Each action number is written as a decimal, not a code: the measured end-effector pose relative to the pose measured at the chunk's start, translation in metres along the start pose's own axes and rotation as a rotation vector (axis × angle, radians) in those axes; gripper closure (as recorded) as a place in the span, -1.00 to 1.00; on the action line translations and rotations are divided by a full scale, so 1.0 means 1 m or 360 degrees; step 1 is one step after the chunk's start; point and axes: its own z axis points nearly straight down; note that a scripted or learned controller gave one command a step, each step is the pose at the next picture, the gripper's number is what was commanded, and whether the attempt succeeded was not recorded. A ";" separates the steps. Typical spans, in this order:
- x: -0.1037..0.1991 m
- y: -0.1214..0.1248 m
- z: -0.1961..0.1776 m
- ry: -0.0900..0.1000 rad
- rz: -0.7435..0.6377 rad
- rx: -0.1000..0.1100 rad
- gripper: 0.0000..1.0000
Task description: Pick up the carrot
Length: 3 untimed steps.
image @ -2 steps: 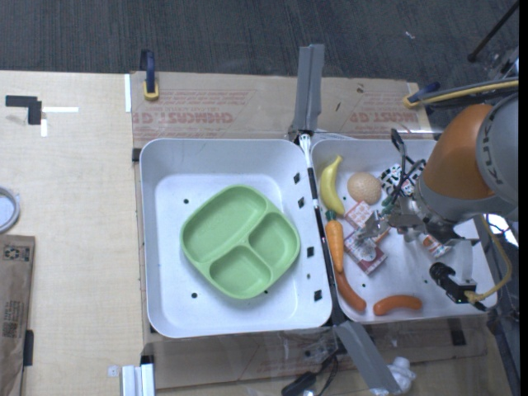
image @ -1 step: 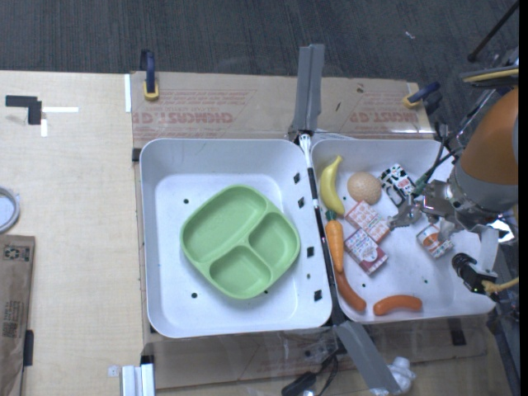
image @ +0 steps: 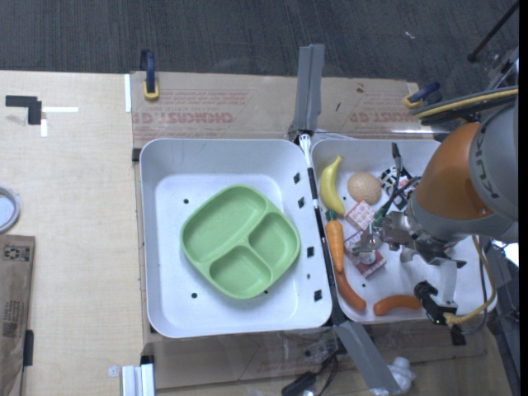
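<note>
Though mirrored, "CHOMCAT" on cardboard [image: 272, 106]

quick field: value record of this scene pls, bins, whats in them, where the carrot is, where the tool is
left bin: holds a green divided plate
right bin: banana, egg, carrot, two sausages, small red-and-white box
carrot position: along the right bin's left wall, just below the banana
tool: over the right bin's middle, to the right of the carrot
carrot held: no, lying in the bin

Arm [image: 474, 180] cut off at right edge; wrist hides right bin [image: 363, 324] items.
</note>
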 end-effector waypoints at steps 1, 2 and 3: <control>0.000 0.001 -0.010 0.0002 0.0003 -0.0003 1.00; 0.080 0.017 -0.096 -0.0004 0.0386 0.0009 1.00; 0.110 -0.008 -0.126 -0.0006 0.1027 0.0008 1.00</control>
